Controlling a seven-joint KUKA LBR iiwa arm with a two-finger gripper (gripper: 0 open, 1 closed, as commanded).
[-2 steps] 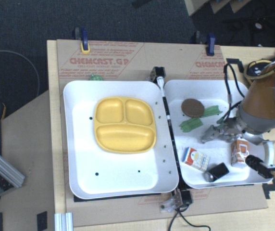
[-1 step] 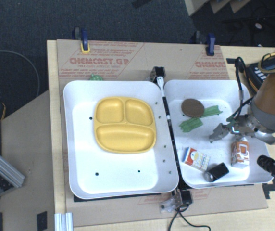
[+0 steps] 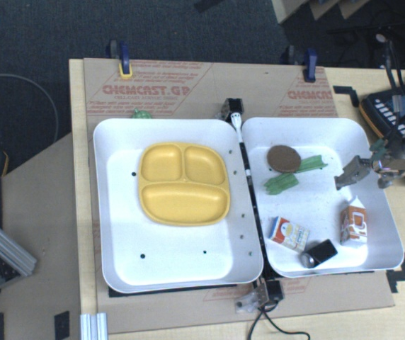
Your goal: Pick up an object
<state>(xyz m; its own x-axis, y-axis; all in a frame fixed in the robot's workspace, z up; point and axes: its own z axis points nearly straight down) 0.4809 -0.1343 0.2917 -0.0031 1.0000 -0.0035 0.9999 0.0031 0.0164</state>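
The right bin (image 3: pixel 330 134) holds a brown round disc (image 3: pixel 283 159), a green strip (image 3: pixel 311 163) beside it, and a second green piece (image 3: pixel 281 183) just below. An orange and white carton (image 3: pixel 354 222) stands near the bin's right wall. A small white box with blue and orange print (image 3: pixel 289 233) and a black block (image 3: pixel 321 253) lie at the front. My gripper (image 3: pixel 345 178) reaches in from the right, over the bin's right side, above the carton and right of the green strip. Nothing shows in its grasp.
In the left bin (image 3: pixel 117 211) lies a yellow divided plate (image 3: pixel 184 183). Both bins rest on a cardboard sheet (image 3: pixel 188 83) held by two clamps (image 3: pixel 124 57) at the back. A dark device (image 3: pixel 390 108) sits at the bench's right edge.
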